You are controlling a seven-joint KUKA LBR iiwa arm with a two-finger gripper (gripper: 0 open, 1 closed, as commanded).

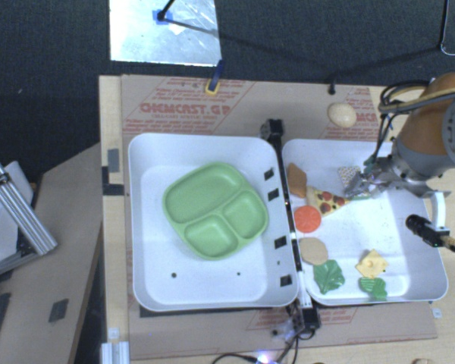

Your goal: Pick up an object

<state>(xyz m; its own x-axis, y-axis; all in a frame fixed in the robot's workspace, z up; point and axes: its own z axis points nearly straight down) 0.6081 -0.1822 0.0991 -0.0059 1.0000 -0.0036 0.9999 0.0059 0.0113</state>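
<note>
Two white bins sit side by side on the bench. The left bin [148,279] holds a green tray [214,209] with three compartments, lying near the middle and turned at a slant.

The right bin [421,275] holds the small food pieces. A brown wedge [296,179] lies near the bin's upper left corner. Just right of it and a little lower is a pizza slice [328,201], its narrow tip pointing right toward the gripper. Below the slice lies a red disc [307,218], and below that a tan disc [314,250]. A green leaf [328,276] lies at the bin's lower left, touching or just beside the tan disc. A yellow piece [371,264] lies toward the lower middle, with a smaller green piece [374,287] just below it.

The arm [432,135] reaches in from the right, low over the upper part of the right bin. The gripper [362,184] is at the slice's tip, beside a grey patch [347,177] on the bin floor. Whether the jaws are wide or narrow cannot be told, nor whether anything sits between them.

A black part [425,230] juts out over the bin's right side. A pale ball [342,114] rests on the cardboard [186,106] behind the right bin
</note>
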